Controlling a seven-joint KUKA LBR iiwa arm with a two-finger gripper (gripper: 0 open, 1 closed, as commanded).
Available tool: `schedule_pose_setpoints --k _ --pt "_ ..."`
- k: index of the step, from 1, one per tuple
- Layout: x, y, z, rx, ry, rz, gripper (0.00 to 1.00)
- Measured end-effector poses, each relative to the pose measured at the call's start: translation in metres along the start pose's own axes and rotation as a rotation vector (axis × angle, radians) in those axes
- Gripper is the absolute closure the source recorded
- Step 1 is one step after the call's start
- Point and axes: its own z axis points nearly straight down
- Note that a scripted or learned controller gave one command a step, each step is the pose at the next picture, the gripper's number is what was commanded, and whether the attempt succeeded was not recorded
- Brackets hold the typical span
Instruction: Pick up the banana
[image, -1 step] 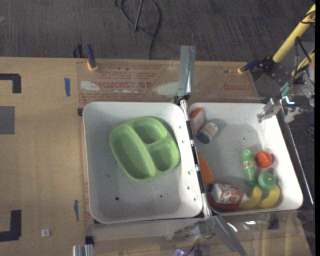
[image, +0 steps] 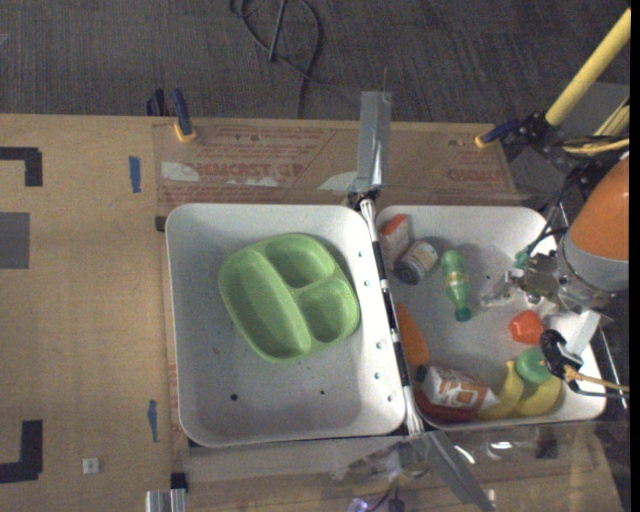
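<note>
The yellow banana (image: 522, 396) lies in the near right corner of the right bin (image: 480, 222), curved along the front wall. A small green thing (image: 533, 366) rests on top of it, and a white and orange packet (image: 456, 387) touches its left end. My gripper (image: 508, 290) hangs over the right side of the same bin, behind the banana and apart from it. Just below the gripper sits a small orange-red piece (image: 525, 327). Nothing shows between the gripper's tips.
The right bin also holds a green bottle (image: 456, 284), a tin can (image: 417, 262), a white and red bottle (image: 394, 236) and an orange carrot (image: 411, 338) by the divider. A green divided plate (image: 290, 296) lies in the left bin (image: 200, 380).
</note>
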Motion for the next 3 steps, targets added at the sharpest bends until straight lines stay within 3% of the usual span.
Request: schedule_pose_setpoints --k 1,2,3 --pt "0.068 -0.032 -0.079 0.006 -0.021 -0.198 0.0" --pt "0.034 -0.094 -0.059 0.008 -0.02 -0.182 0.0" --pt "-0.003 -0.08 -0.063 0.007 -0.021 -0.539 0.0"
